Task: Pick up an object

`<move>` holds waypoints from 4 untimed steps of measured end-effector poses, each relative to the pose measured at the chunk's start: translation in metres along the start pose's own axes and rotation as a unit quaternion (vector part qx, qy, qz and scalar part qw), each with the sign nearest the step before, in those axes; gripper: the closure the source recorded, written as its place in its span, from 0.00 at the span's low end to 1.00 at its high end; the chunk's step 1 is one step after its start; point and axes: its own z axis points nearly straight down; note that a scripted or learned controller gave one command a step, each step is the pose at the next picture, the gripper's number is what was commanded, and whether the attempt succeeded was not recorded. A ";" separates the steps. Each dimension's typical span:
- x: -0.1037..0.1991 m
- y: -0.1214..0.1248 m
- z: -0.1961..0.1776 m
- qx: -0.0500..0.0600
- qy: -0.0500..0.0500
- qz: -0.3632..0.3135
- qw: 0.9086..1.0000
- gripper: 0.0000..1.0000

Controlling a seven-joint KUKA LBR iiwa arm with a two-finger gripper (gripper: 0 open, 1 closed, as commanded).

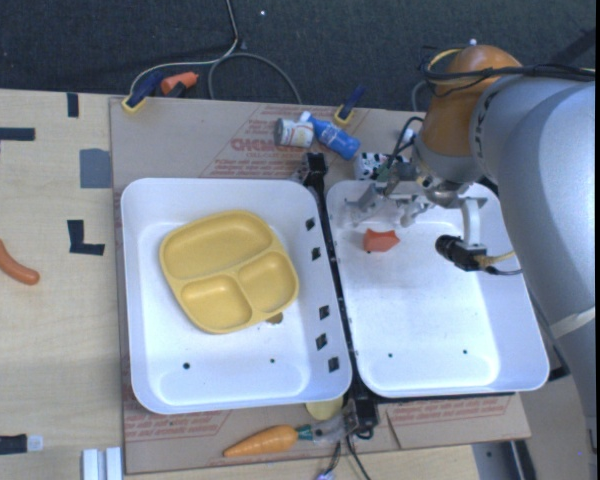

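- While the grey arm with its orange band (460, 73) reaches in from the right, its end effector (385, 203) hangs over the far left corner of the right bin (450, 338).
- Whether the end effector is released or clenched cannot be told, since its metal parts blur against the white bin floor.
- A small red-orange object (381, 239) lies on the floor of the right bin, just on the near side of the end effector; nothing shows it being held.
- A yellow divided plate (228, 269) with three compartments rests in the left bin (145, 368), tilted at an angle.
- A toy carrot (263, 440) lies on the cardboard at the near edge, below the left bin.
- A toy sausage (13, 261) lies well apart on the wooden counter (40, 348) at the far left.
- A blue and white bottle (320, 133) lies on its side on the cardboard beyond the bins.
- An orange-handled clamp (160, 88) sits at the far left corner of the cardboard.
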 end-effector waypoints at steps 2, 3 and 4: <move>-0.025 0.000 0.018 0.000 0.000 0.002 1.000 0.00; -0.003 -0.039 0.018 -0.001 0.001 0.002 1.000 0.00; -0.002 -0.036 0.006 -0.005 0.002 0.001 1.000 1.00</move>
